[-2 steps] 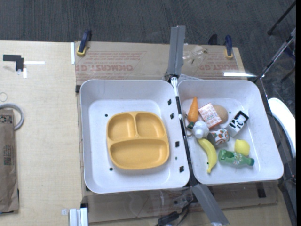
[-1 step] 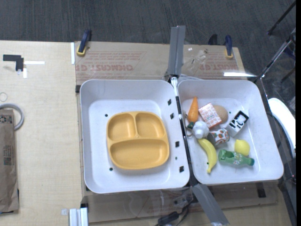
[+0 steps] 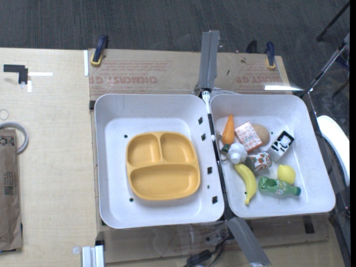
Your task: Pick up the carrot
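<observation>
— What lies at the near edge of the right bin [image 3: 311,121]?

— A green bottle [image 3: 278,187] on its side, with a banana [image 3: 246,182] just left of it, curving toward the near rim. A lemon [image 3: 286,173] touches the bottle from behind.

— And past those?

— A small printed can [image 3: 260,161] and a white rounded thing [image 3: 237,154] that is too small to name. Beyond them is a black-and-white box [image 3: 281,142], tilted, then a red-and-white carton [image 3: 248,137] leaning on a tan lump [image 3: 261,132] that it half hides.

— Where is the carrot [image 3: 228,128]?

— Toward the bin's far left corner, close to the wall shared with the left bin [image 3: 103,149]. It lies lengthwise with its tip pointing away. The carton sits just beside it on the right, and the white thing crowds its near end, where something green is hard to make out.

— What is in the left bin?

— A yellow divided plate [image 3: 163,166] in the middle.

— Anything cut off?

— A pale curved shape [image 3: 332,138] beside the right bin's right rim, and I cannot tell what it is. A brown bag [image 3: 10,188] is cropped at the bench's left edge.
</observation>
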Controlling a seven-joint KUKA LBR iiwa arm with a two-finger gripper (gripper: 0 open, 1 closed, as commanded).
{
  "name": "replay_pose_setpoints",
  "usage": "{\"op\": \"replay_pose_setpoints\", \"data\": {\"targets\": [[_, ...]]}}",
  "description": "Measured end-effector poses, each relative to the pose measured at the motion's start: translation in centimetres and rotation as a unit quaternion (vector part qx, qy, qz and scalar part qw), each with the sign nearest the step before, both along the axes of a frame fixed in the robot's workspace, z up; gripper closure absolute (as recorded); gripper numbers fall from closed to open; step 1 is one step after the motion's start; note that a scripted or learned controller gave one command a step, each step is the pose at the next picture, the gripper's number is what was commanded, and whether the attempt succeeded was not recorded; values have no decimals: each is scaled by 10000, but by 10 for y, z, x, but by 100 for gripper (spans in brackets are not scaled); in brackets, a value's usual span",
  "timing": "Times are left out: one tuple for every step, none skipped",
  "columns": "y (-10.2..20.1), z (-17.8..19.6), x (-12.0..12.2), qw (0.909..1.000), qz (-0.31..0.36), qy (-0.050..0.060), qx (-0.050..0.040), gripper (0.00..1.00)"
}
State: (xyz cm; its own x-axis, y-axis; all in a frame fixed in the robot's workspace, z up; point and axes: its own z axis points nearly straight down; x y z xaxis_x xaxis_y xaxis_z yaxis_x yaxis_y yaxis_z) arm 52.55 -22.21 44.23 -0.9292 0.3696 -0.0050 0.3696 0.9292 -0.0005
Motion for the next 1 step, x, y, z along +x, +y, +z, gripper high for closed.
{"op": "replay_pose_setpoints", "data": {"targets": [[0,9,2,10000,-1,-21,-10,100]]}}
